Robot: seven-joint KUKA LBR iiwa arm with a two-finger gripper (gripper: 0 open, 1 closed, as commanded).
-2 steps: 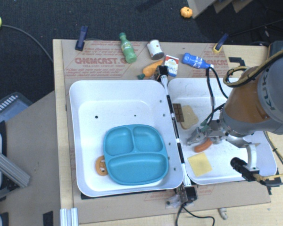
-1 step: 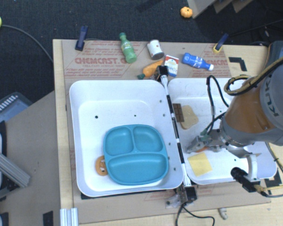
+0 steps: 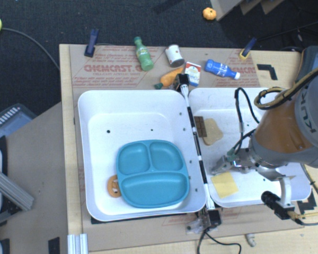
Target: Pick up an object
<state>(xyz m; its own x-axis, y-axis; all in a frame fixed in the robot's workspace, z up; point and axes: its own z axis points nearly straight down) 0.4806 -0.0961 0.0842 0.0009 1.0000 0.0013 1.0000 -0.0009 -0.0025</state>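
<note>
My gripper (image 3: 225, 164) hangs low over the right bin (image 3: 230, 102), near its front left part. A flat yellow cheese slice (image 3: 224, 184) lies on the bin floor just below and in front of the gripper. Farther back in that bin lie a tan bread-like piece (image 3: 213, 132) and a small brown bar (image 3: 200, 126) by the left wall. Nothing shows as held by the gripper. The grey arm with its orange band (image 3: 278, 131) covers the bin's right half.
The left bin (image 3: 95, 115) holds a blue divided plate (image 3: 151, 172) with a small brown pretzel (image 3: 113, 187) at its left edge. Behind the bins lie a green bottle (image 3: 144, 54), a white can (image 3: 174, 54), a blue bottle (image 3: 221, 69), a carrot (image 3: 169, 79) and a small carton (image 3: 192, 73).
</note>
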